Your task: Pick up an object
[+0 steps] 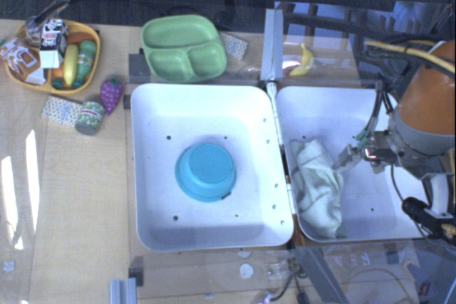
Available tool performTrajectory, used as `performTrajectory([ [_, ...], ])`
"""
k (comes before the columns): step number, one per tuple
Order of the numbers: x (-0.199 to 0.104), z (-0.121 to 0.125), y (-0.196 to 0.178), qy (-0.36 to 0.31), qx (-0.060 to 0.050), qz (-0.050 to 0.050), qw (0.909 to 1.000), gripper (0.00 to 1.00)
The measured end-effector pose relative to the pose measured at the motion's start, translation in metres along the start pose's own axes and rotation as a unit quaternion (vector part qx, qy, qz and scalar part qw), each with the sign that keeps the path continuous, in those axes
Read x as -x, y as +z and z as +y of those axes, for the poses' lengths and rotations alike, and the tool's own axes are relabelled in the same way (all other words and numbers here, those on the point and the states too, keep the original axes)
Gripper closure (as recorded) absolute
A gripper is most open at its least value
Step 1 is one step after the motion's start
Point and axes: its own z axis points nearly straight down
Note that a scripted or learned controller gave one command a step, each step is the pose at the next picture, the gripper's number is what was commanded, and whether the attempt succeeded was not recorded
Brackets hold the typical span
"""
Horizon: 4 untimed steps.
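A blue bowl [206, 171] lies upside down in the middle of the left bin [146, 153]. A crumpled white cloth [317, 185] lies along the left wall of the right bin [335, 107]. My gripper [349, 156] hangs low over the right bin, just to the right of the cloth's upper part. The grey arm with its orange band [427, 100] reaches in from the right behind it. I see no object lifted off either bin floor.
Behind the left bin sits a green divided plate [183, 48]. A yellow basket of toy food [53, 57], purple grapes [110, 92] and a small can [89, 117] lie on the bench at left. A toy banana [305, 60] rests behind the right bin.
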Motion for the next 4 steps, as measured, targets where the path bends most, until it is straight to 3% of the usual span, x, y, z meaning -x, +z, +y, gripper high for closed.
performTrajectory([
  [1, 0.092, 0.028, 0.103, -0.061, 0.000, 0.000, 0.9982, 0.00],
  [2, 0.107, 0.096, 0.057, -0.159, 0.003, -0.001, 0.9873, 0.00],
  [3, 0.096, 0.143, 0.123, -0.133, 0.003, -0.002, 0.9911, 0.00],
  [4, 0.095, 0.146, 0.111, -0.135, 0.007, -0.003, 0.9908, 1.00],
])
